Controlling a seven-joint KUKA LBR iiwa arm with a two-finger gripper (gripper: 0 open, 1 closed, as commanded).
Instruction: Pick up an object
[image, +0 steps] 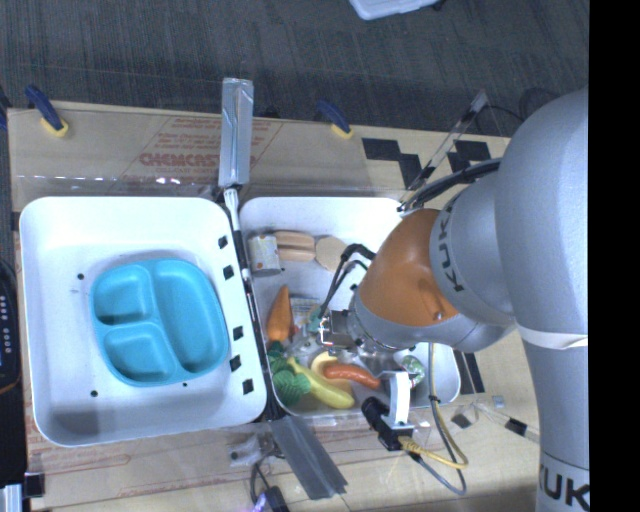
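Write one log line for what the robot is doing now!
arm: over right bin | toys: carrot, banana | left bin: blue tray | pick: unconfirmed

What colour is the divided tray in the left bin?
Light blue tray, seen in the camera view.

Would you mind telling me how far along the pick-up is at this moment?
Done: the arm has reached over the right bin, with its wrist low above the pile of toy food. In hand: nothing that can be seen; the carrot, banana and broccoli all lie in the bin, and the wrist hides the grasp point. Left: closing on one item and lifting it. The blue tray sits in the left bin.
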